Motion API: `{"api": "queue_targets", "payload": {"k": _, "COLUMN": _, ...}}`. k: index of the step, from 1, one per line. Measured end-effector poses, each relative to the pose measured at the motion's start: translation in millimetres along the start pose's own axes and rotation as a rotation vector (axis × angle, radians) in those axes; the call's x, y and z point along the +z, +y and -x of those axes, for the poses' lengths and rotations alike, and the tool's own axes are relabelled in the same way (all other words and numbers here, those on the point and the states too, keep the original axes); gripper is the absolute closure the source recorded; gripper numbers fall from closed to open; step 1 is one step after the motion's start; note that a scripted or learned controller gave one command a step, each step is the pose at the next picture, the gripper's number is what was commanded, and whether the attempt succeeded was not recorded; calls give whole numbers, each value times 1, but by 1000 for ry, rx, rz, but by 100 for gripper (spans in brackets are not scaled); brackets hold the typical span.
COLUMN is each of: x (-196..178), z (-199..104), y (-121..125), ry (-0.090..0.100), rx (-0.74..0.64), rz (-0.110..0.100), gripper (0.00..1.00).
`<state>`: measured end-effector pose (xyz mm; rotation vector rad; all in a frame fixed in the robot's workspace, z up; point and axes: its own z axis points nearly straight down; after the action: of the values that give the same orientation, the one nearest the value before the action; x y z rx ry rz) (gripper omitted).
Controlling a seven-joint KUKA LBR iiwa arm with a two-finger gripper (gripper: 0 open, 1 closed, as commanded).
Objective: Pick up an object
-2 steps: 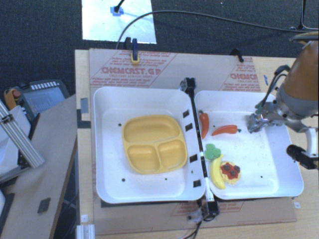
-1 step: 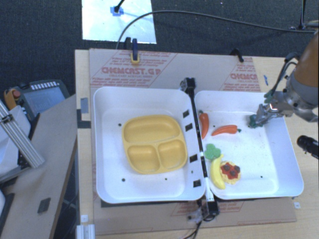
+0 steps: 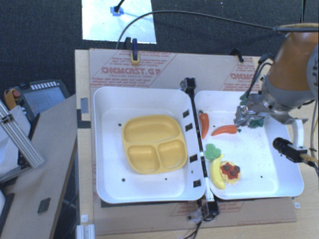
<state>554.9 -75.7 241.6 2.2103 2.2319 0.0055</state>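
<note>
The end effector [image 3: 242, 117] hangs over the right bin [image 3: 279, 183], in its upper half, toward 1 o'clock from that bin's centre. How far it is open cannot be read from this view, and nothing can be confirmed as held.

The nearest candidate is the orange carrot [image 3: 225, 130]. It lies on the bin floor just beside the end effector, at about 8 o'clock from it. Its long axis runs from 8 o'clock to 2 o'clock. The pointed tip faces 8 o'clock, toward the divider [image 3: 197, 133]; the thick end, with a dark green top [image 3: 256, 123], faces 2 o'clock and sits partly under the end effector.

Procedure for the step in hand, as judged from this view:

1. Centre the end effector over the carrot's mid-body, not the tapered tip.
2. Set the closing direction across the long axis, along the 11-to-5 o'clock line.
3. Descend until the carrot is bracketed low on its sides, then close.
4. Lift straight up and verify the load.

Other items: a red pepper [image 3: 204, 124] at 9 o'clock from the carrot, beside the divider; a green piece [image 3: 213, 151], a banana [image 3: 216, 172] and a pizza-like piece [image 3: 230, 171] toward 6 o'clock. All stand apart from the carrot. A yellow tray [image 3: 152, 143] occupies the left bin [image 3: 107, 148].
</note>
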Motion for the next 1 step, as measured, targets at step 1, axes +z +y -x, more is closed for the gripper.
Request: {"api": "queue_targets", "payload": {"k": 1, "x": 0, "z": -56, "y": 5, "ry": 0, "rx": -1, "rz": 0, "gripper": 100}}
